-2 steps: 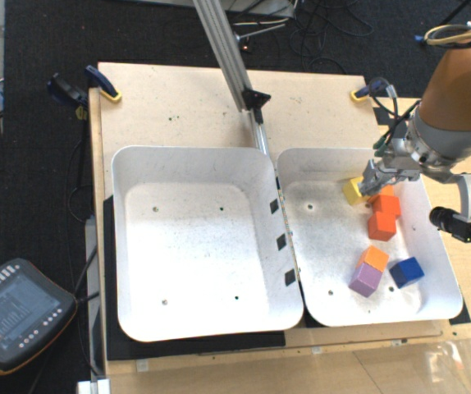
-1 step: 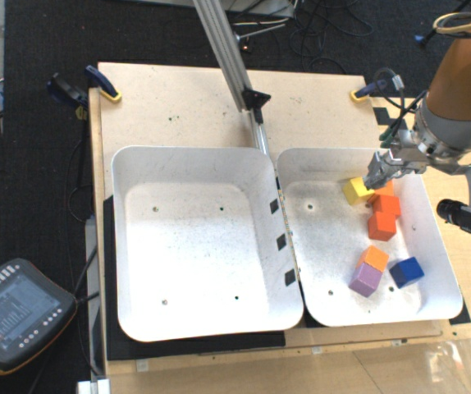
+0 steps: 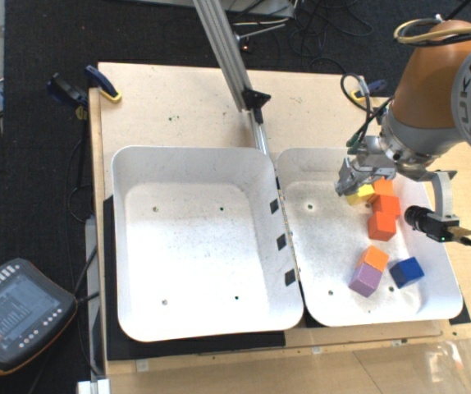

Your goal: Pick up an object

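The right bin [image 3: 317, 302] holds several small blocks. A yellow block [image 3: 363, 193] peeks out just below my gripper [image 3: 352, 184], which hangs low over the bin's upper middle. An orange-red block [image 3: 384, 215] stands right of and below the yellow one. Lower down lie a small orange block [image 3: 376, 258], a purple block [image 3: 366, 279] and a blue block [image 3: 406, 272]. The wrist hides the fingertips, and I cannot tell whether anything is between them.
The left bin [image 3: 137, 220] lies beside the right one. A slanted metal pole [image 3: 227, 48] runs from the top down to the bins' junction. A teach pendant [image 3: 14, 310] lies at the lower left, and clamps [image 3: 84, 89] sit on the bench's far left corner.
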Robot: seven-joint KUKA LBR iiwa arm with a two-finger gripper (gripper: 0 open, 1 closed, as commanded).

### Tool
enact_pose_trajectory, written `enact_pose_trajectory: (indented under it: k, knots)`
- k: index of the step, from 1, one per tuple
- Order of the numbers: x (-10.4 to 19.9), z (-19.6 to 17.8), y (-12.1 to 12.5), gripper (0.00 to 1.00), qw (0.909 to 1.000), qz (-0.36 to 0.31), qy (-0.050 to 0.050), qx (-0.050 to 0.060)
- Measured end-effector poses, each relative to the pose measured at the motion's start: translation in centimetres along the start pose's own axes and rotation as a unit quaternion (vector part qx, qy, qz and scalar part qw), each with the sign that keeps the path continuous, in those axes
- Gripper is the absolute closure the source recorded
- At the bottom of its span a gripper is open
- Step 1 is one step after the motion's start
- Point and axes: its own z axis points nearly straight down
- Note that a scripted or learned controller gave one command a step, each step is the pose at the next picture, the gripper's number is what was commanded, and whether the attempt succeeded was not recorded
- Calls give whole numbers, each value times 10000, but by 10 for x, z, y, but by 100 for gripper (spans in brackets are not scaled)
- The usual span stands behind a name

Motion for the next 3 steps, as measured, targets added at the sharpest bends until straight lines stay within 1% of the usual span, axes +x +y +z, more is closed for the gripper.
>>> enact_pose_trajectory:
  k: [2, 3]
  knots:
    - [107, -18, -26, 100, 10000, -9, 5, 0]
    - [166, -10, -33, 100, 10000, -6, 4, 5]
